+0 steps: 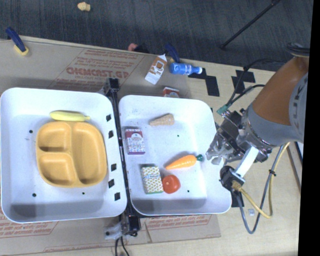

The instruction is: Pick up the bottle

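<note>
A small blue bottle (185,69) lies on its side on the cardboard behind the right bin (204,108), outside both bins. My gripper (219,153) hangs over the right rim of the right bin, just right of an orange carrot (181,162). It is far from the bottle, toward the front right. Nothing shows in the gripper.
The right bin holds a tan cone (161,120), a red packet (134,141), a patterned box (152,179) and a red tomato (170,184). In the left bin (7,142) are a yellow divided plate (71,152) and a banana (70,116). A small carton (156,69) lies left of the bottle.
</note>
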You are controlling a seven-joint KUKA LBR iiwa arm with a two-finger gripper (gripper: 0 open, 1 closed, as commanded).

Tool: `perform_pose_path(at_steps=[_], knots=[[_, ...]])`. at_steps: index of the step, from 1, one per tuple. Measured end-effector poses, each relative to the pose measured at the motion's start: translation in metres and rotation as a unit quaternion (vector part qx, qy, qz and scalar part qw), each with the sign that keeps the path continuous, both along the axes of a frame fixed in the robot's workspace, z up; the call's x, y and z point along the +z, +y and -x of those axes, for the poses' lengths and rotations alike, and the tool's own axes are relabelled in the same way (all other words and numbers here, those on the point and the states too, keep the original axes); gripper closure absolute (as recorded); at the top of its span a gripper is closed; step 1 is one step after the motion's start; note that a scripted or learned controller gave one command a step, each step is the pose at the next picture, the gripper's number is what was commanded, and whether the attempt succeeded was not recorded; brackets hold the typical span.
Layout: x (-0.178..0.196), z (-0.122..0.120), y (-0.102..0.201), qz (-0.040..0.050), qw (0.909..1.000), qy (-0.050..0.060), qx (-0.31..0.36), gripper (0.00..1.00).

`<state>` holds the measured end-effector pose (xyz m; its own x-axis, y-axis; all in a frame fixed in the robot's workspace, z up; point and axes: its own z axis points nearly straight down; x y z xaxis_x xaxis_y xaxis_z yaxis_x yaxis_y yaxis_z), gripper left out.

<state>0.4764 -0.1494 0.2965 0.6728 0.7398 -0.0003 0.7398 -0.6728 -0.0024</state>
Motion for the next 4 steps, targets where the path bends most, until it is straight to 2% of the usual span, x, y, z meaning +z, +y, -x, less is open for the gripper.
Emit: perform_pose_path(at_steps=[1, 2, 3, 4], knots=[[-0.045, 0.001, -0.051, -0.0008, 0.9999, 0.002, -0.014, 1.00], [-0.067, 0.001, -0.053, -0.0016, 0.9928, 0.003, -0.120, 1.00], [-0.073, 0.001, -0.061, -0.0001, 0.9705, 0.001, -0.241, 1.00], [-0.029, 0.000, -0.061, -0.0001, 0.9948, 0.000, -0.102, 1.00]])
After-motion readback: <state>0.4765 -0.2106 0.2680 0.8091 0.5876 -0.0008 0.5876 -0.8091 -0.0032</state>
